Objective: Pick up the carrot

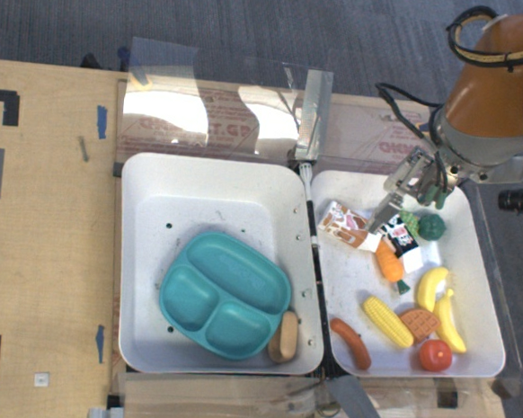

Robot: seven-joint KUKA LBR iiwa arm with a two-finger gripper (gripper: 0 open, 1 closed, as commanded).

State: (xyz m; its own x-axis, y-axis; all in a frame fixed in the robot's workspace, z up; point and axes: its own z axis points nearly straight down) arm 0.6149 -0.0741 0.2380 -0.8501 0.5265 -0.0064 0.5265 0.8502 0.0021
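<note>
Roughly counted across two white bins (pixel 146 185): one teal divided plate (pixel 223 293) and one bread roll (pixel 284 336) on the left; on the right one carrot (pixel 389 261), one corn cob (pixel 388 322), two bananas (pixel 441 303), one tomato (pixel 435 354), one sausage (pixel 351 342), one waffle (pixel 419 322), one broccoli (pixel 429 228), and two small cartons (pixel 346 225). Hard to make out around the gripper (pixel 415 184), hanging over the right bin's far edge near the broccoli and above the carrot; jaw state cannot be told, possibly nothing grasped.
</note>
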